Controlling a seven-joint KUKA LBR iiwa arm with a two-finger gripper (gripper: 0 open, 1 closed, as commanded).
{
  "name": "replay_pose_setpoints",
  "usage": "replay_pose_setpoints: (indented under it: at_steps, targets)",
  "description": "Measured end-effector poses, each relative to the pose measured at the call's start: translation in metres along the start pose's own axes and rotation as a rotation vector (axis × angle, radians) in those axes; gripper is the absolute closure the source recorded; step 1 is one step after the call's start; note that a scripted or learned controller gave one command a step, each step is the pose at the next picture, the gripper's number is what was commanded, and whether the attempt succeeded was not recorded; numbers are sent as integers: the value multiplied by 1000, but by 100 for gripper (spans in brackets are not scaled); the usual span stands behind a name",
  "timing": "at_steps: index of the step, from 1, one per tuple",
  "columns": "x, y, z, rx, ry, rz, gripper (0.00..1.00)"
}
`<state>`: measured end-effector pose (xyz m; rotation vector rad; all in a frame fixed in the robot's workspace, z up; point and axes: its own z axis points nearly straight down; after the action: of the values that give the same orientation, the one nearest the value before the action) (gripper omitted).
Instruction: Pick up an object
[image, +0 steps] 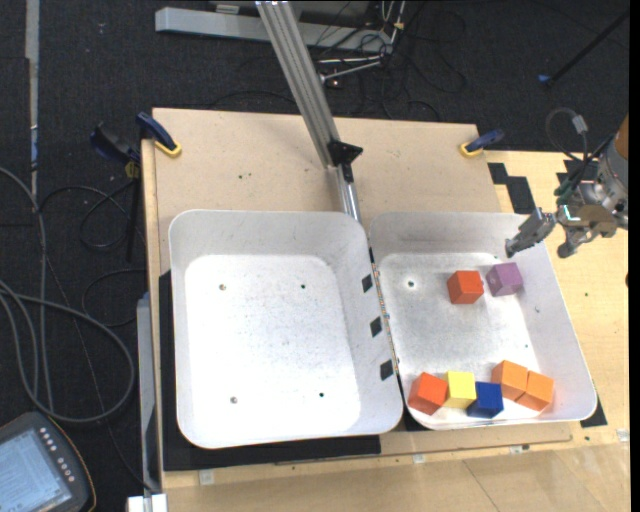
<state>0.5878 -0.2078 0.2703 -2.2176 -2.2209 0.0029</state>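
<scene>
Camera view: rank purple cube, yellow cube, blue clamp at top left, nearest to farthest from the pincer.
From the pincer:
1. Purple cube, right bin, just below-left of it.
2. Yellow cube, right bin's near edge.
3. Blue clamp, bench's far left corner.

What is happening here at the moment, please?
A robot arm reaches in from the right, and its gripper hangs with open fingers above the far right corner of the right bin. It holds nothing. Nearest to it lie a purple cube and a red-orange cube. Along the near edge of that bin lie an orange-red cube, a yellow cube, a blue cube and two orange cubes. No object has been picked up yet.
</scene>
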Motion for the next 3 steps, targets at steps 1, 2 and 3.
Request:
replay_pose_setpoints:
  at_steps: [1, 2, 3]
  targets:
    - [0, 1, -2, -3, -2, -2, 0]
    - [6, 5, 43, 0, 0, -2, 0]
    - [-1, 4, 89, 1, -1, 2, 0]
